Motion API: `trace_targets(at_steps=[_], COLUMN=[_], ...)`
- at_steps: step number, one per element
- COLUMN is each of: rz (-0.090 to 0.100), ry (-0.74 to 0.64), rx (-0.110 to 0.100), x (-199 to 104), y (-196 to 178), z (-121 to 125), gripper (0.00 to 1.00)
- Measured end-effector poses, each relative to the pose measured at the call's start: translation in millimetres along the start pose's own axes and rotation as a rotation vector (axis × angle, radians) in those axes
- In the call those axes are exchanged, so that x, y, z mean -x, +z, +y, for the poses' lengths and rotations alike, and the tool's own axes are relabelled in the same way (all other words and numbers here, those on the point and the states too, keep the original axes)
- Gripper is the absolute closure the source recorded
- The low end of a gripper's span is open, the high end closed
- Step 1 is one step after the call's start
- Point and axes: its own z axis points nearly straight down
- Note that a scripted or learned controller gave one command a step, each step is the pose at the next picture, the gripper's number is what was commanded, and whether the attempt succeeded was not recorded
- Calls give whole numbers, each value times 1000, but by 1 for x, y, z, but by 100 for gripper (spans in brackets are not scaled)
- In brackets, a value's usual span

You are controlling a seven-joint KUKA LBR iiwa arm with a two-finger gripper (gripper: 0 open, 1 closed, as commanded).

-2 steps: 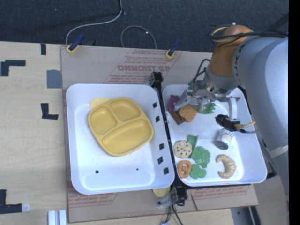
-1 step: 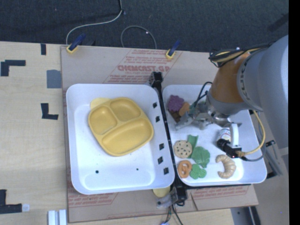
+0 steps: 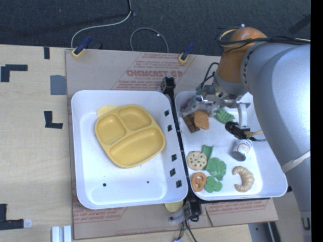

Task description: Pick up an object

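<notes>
My gripper (image 3: 206, 103) hangs low over the far left corner of the right bin (image 3: 267, 173), below the orange wrist band. Just under it lie an orange-brown bun (image 3: 201, 119) and a dark brown block (image 3: 189, 123); whether it touches them I cannot tell. A green piece (image 3: 224, 116) lies to its right. Nearer the front of this bin are a small can (image 3: 241, 148), a croissant (image 3: 244, 178), a round cookie (image 3: 196, 160), a pretzel (image 3: 198, 181) and green leaves (image 3: 216, 168).
The left bin (image 3: 86, 185) holds a yellow divided plate (image 3: 130, 134). A black divider (image 3: 174, 135) runs between the two bins. The grey arm (image 3: 282, 95) covers the right bin's far right side. Cables lie beyond the bins.
</notes>
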Motion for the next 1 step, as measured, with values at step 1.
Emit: trace_targets(at_steps=[1], rz=[-1], ry=[4], rx=[3], x=[1], y=[-11], z=[-2], gripper=[100])
